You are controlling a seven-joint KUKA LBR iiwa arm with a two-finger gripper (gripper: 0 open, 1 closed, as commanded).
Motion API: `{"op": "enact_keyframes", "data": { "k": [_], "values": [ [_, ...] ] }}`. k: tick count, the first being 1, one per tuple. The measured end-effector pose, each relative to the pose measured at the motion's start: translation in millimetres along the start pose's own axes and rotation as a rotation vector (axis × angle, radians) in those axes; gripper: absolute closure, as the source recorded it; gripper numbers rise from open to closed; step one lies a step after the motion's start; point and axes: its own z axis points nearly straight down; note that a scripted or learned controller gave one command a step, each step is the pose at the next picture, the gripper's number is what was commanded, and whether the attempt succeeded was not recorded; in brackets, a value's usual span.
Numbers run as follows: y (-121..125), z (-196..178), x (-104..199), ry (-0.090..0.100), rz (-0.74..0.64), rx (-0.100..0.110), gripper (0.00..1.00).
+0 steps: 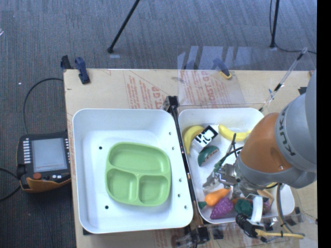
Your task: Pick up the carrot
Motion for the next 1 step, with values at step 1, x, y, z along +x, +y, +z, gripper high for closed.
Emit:
{"op": "enact_keyframes", "data": {
  "k": [1],
  "values": [
    [-0.5, -8.5, -0.5, 0.001, 0.006, 0.004, 1.00]
  ]
}}
